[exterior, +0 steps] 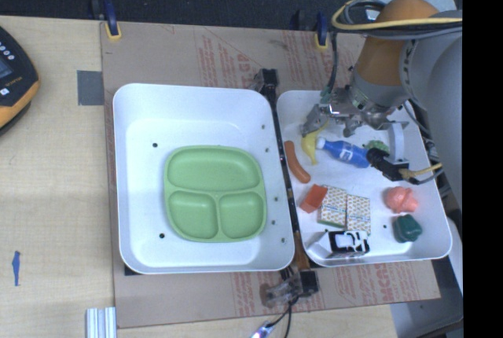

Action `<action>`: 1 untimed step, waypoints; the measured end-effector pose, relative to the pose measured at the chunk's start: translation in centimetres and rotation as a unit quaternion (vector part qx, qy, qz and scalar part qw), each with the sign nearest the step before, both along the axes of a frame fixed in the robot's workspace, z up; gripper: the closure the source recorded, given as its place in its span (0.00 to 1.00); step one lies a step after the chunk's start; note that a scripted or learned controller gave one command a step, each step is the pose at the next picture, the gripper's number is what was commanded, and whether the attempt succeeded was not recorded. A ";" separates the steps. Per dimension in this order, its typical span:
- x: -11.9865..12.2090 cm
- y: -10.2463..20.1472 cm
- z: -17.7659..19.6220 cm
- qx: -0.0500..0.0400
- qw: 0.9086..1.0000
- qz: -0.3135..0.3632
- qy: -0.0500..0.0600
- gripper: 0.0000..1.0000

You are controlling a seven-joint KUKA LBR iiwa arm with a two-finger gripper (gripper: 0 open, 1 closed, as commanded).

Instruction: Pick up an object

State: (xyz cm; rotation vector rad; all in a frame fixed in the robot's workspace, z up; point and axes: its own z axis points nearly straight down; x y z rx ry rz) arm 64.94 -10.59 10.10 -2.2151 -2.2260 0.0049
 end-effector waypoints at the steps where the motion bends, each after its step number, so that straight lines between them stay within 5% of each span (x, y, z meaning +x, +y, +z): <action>1: -0.2 -0.2 0.9 0.000 1.000 0.000 0.005 1.00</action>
